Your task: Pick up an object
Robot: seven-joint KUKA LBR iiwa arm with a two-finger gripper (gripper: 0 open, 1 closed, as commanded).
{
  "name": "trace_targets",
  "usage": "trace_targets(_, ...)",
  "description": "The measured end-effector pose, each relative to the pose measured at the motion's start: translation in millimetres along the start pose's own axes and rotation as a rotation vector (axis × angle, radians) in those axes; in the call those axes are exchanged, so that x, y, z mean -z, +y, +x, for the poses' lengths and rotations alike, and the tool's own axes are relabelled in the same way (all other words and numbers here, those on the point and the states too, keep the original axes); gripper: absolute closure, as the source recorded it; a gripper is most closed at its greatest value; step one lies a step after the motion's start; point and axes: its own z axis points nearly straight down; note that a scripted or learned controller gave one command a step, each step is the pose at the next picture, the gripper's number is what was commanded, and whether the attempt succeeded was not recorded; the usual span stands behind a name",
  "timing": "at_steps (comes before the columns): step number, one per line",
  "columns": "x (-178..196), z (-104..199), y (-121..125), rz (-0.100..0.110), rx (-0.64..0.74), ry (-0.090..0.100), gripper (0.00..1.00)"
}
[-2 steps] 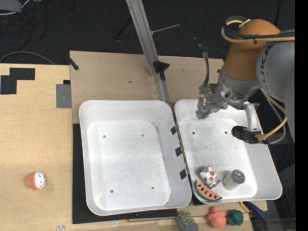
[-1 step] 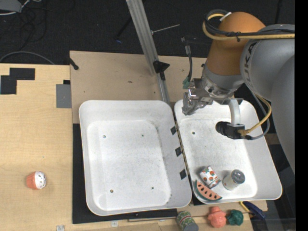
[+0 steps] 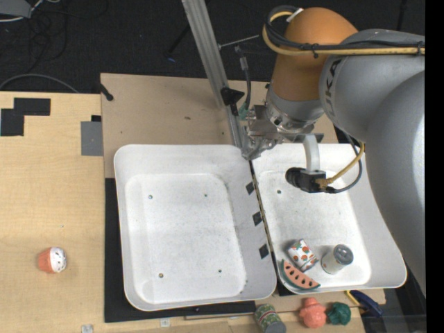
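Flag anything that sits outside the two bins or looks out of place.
An orange-and-white ball lies alone on the wooden bench, far left of both bins. A pink toy, a green one and a small can sit off the right bin, by its front edge.

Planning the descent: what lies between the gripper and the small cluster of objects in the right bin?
In the camera view, bare white floor of the right bin separates the gripper from the red-and-white carton, grey cylinder and watermelon slice.

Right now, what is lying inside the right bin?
In the right bin, near its front edge, lie a watermelon slice toy, a small red-and-white patterned box and a grey cylinder. The arm covers the bin's far right part.
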Motion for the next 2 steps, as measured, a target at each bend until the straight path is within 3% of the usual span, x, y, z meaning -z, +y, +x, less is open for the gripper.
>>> trace_targets(1,5.6,50.7,-4.7,0.001,0.0,0.0,1.0)
trace_targets(2,5.3,49.2,-4.8,0.002,0.001,-0.002,0.0)
